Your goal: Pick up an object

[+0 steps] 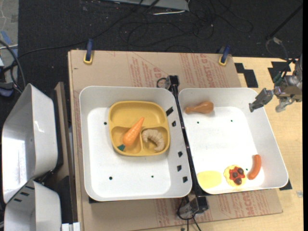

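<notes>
The pincer (270, 101) sits at the far right of the view, just beyond the right rim of the right bin (269, 138) near its far right corner, and its two dark fingers stand apart with nothing between them, so it is open and holds no object. Nearest to it inside that bin, a toy chicken drumstick (200, 108) lies along the far edge toward the left side. A toy sausage (255, 166) lies by the right wall near the front right corner; just left of it rests a small pizza slice with dark toppings (235, 174), and further left a flat yellow disc (209, 179) lies against the front edge. The left bin (96, 172) touches the right one along a black clip strip down the middle. In it sits a yellow divided plate (118, 114), set toward the far half, with a toy carrot (133, 132) lying tilted across its compartments and a pale toy shrimp (154, 139) in the lower right section. Both bins rest on a cardboard sheet (144, 71) clamped at its far edge by two yellow-and-blue clamps (88, 52). Beyond lies dark floor with loose cables (144, 23), and white containers (26, 138) stand at the left.
</notes>
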{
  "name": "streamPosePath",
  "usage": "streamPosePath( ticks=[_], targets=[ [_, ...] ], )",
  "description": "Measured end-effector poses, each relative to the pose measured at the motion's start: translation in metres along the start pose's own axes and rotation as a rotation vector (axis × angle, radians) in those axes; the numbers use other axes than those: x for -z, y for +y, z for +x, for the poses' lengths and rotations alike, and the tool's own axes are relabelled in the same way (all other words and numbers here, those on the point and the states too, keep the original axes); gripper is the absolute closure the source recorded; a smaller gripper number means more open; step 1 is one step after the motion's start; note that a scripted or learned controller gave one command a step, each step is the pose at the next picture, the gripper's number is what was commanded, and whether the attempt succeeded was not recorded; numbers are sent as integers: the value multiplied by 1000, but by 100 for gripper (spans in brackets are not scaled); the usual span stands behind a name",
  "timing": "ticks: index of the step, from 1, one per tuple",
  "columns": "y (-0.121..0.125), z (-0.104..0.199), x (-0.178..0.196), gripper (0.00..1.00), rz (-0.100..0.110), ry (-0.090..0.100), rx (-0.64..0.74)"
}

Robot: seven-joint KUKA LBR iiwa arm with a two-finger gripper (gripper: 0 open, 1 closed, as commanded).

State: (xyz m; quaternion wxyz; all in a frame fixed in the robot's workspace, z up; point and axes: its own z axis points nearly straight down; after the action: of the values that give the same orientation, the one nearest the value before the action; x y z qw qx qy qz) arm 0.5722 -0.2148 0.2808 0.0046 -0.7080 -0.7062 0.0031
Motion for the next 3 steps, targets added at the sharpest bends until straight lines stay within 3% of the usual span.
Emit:
streamPosePath(
  ticks=[1, 3],
  targets=[
    [2, 1, 7, 0, -11, -3, 3],
    [-7, -4, -96, 0, -8, -2, 0]
  ],
)
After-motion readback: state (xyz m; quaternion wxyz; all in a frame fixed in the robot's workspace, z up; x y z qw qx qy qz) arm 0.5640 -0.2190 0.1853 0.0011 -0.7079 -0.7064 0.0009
